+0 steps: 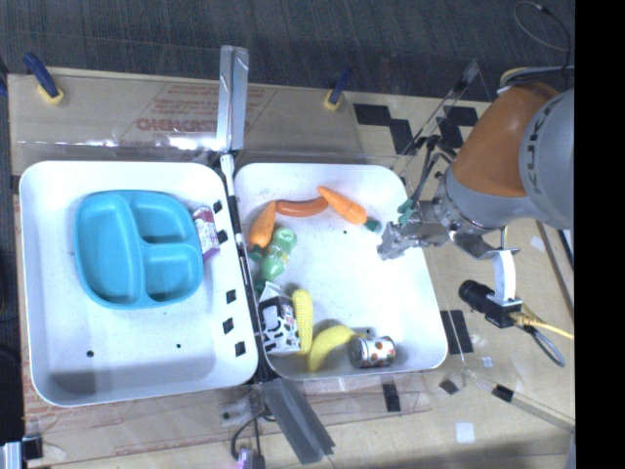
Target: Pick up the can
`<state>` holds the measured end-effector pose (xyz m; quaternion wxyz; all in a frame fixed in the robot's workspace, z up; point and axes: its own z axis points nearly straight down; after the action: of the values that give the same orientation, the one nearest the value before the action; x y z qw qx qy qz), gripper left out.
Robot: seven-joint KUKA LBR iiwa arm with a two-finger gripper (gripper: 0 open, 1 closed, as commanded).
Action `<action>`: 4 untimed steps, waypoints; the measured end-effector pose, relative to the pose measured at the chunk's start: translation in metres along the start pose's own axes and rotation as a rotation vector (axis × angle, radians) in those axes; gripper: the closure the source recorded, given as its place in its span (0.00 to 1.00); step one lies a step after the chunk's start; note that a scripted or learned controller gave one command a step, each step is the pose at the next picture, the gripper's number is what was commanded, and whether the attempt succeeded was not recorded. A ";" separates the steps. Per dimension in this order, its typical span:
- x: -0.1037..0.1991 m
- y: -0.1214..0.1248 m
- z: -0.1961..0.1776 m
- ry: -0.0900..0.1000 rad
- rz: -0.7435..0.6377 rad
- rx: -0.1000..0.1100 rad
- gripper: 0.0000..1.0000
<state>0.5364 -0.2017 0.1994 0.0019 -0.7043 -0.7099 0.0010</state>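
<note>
the can (374,351) lies on its side untouched at the near edge of the right bin (415,291), beside a banana (327,345), while the gripper (391,240) hovers well apart, so the pick is not yet begun.

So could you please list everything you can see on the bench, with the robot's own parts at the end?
Bins: 2, white, side by side; left bin, right bin.
Tray: 1, blue, divided, in left bin.
Packet: 1, purple and white, beside the tray's right edge.
Carrots: 2, orange, top of right bin.
Sausage: 1, orange-red, between the carrots.
Green item: 1, below the carrots; kind unclear.
Corn: 1, yellow, lower right bin.
Banana: 1, yellow, near bottom wall.
Can: 1, lying beside the banana.
Clamps: 2, blue, top edge.
Arm: 1, grey and orange, right.
Pincer: 1, over right bin.
</note>
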 end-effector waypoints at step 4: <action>0.028 -0.057 0.046 0.001 0.131 0.000 0.00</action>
<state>0.4793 -0.1738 0.1537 0.0021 -0.7492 -0.6623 0.0006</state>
